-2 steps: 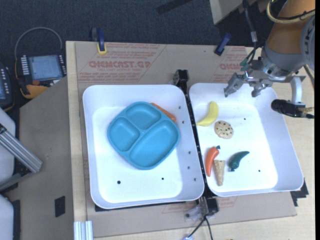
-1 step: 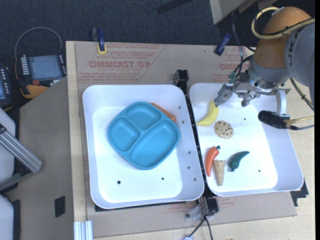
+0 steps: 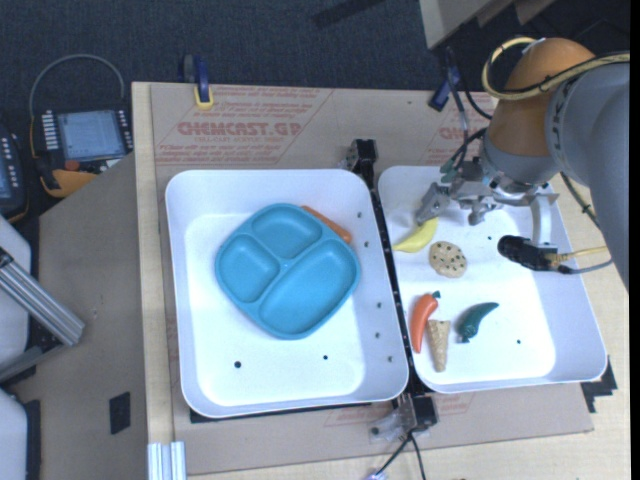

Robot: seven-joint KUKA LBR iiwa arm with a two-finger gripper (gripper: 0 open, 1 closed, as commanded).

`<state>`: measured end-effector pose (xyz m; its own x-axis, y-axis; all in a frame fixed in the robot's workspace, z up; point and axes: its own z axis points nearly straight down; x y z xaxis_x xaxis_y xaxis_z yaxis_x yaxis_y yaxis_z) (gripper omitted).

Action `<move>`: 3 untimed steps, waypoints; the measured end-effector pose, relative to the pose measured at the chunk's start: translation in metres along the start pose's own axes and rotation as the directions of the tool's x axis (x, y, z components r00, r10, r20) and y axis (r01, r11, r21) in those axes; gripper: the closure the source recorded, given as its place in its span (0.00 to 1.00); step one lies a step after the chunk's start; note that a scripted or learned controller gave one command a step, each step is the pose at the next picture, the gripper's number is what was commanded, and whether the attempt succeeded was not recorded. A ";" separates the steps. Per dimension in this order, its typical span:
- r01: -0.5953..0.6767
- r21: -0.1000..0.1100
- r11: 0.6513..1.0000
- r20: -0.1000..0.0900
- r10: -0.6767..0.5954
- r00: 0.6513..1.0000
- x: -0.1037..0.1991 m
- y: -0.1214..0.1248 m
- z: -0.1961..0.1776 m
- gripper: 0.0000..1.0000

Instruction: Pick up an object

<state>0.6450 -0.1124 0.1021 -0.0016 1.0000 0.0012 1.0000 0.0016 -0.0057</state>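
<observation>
In the right bin (image 3: 560, 363) lie a yellow banana (image 3: 415, 236), a speckled cookie (image 3: 448, 258), a red-orange chili (image 3: 424, 318), a tan cone (image 3: 438, 344) and a dark green pepper (image 3: 476, 318). My gripper (image 3: 455, 208) hangs over the bin's far left part, just above and right of the banana's upper end. Its fingers stand open and nothing is between them. The cookie is a short way in front of it.
The left bin (image 3: 200, 358) holds a blue divided plate (image 3: 288, 268) with an orange thing (image 3: 332, 225) peeking out from under its far right edge. A black clamp (image 3: 362, 154) sits between the bins at the back. The arm covers the right bin's far right corner.
</observation>
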 end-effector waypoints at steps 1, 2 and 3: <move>0.000 -0.007 1.000 0.002 0.000 1.000 0.000 0.002 -0.014 1.00; 0.000 -0.011 1.000 0.003 0.000 1.000 0.001 0.005 -0.057 1.00; 0.000 -0.014 1.000 0.003 0.000 1.000 0.001 0.011 -0.121 1.00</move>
<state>0.6566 -0.1115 0.2233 -0.0013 1.0000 -0.0018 1.0000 0.0014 0.0081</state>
